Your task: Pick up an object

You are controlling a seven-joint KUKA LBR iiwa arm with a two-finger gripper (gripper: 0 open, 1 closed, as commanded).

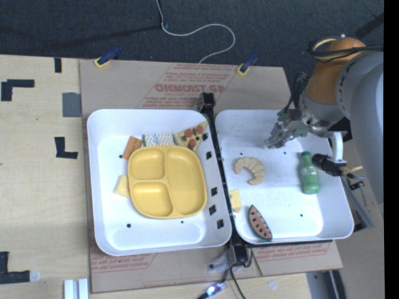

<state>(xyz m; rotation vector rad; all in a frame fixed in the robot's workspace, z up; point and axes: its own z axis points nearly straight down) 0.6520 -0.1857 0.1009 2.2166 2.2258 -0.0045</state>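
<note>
The right bin (283, 229) holds a tan croissant (250, 169) near its middle, a green bottle (308, 173) toward its right side, a watermelon slice (259, 222) at the front and a small yellow cheese cube (235, 199) by the left wall. My gripper (277, 139) hangs over the back of this bin, up and right of the croissant and left of the bottle. Nothing shows between its fingers.
The left bin (106, 217) carries a yellow divided plate (167, 180) with a pizza slice (192, 136), a brown piece (131, 147) and a yellow wedge (121, 185) tucked around it. A black divider (215, 167) separates the bins. The arm (349, 86) fills the right side.
</note>
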